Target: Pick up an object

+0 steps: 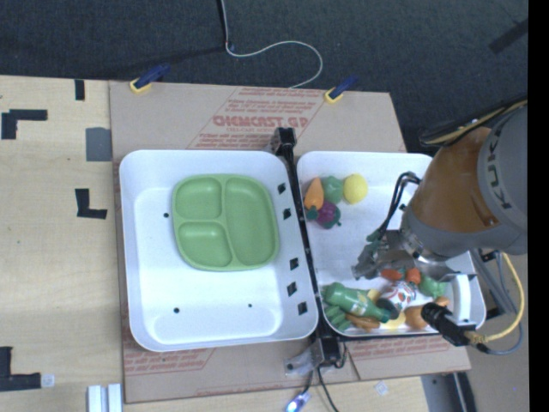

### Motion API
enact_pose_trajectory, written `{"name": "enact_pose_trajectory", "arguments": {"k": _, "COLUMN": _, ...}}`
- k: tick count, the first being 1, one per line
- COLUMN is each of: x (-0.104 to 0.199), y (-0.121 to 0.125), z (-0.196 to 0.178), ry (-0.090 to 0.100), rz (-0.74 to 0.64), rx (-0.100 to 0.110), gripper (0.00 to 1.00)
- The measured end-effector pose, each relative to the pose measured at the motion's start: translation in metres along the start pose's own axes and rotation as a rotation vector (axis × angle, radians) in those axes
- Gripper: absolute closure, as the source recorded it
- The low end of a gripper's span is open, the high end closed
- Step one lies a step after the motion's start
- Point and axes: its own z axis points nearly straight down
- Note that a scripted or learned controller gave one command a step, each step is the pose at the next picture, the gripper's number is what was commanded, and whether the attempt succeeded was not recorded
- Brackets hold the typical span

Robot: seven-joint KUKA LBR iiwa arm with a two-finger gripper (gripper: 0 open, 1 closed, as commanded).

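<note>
My gripper (pixel 383 264) hangs low in the right bin (pixel 377 163), just above the pile of toy food at its near edge. The pile holds a green bottle-like piece (pixel 343 297), an orange piece (pixel 415 317), a red piece (pixel 396 274) and several small others. A yellow lemon (pixel 355 188), an orange carrot (pixel 314 193) and a dark purple piece (pixel 327 215) lie at the bin's far left. The arm's orange band (pixel 455 187) covers the bin's right side.
The left bin (pixel 146 230) holds a light green divided plate (pixel 226 221). A black divider (pixel 296 230) runs between the bins. Both stand on a cardboard sheet (pixel 257 110). A white cable (pixel 274 50) loops beyond the far edge.
</note>
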Motion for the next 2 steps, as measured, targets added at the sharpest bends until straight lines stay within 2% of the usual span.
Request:
{"name": "enact_pose_trajectory", "arguments": {"k": 1, "x": 0.095, "y": 0.006, "z": -0.099, "ry": 0.002, "rz": -0.012, "rx": -0.014, "gripper": 1.0}}
{"name": "enact_pose_trajectory", "arguments": {"k": 2, "x": 0.128, "y": 0.017, "z": -0.246, "ry": 0.001, "rz": -0.006, "rx": -0.022, "gripper": 1.0}}
